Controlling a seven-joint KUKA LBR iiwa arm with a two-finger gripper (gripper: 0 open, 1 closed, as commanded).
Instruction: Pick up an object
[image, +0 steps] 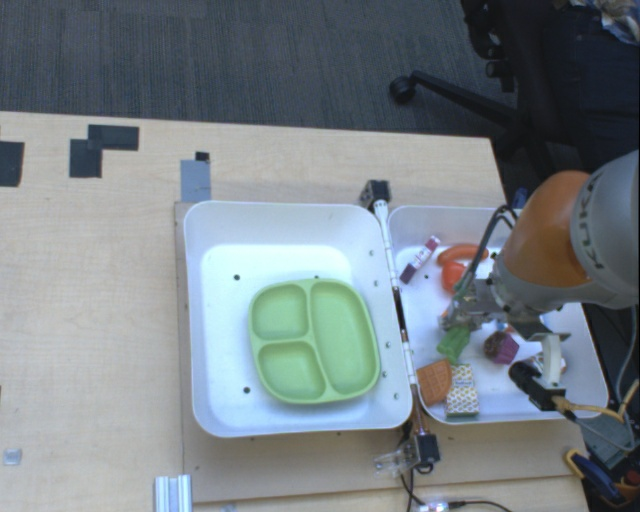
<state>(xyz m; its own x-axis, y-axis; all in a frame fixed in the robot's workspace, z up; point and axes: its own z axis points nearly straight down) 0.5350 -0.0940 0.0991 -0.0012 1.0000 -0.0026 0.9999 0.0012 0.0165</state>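
Down in the right bin (590, 345), the gripper (466, 318) sits low among a crowd of small things, just above a green piece (453, 345); whether it is spread or pinching anything, I cannot tell. A purple block (502, 347) lies just beside, an orange piece (456, 260) behind, a cracker (435, 380) and patterned block (461, 390) in front. Such crowding could let the tool nudge neighbours or close on nothing. A green divided plate (315, 340) rests in the left bin (215, 310).
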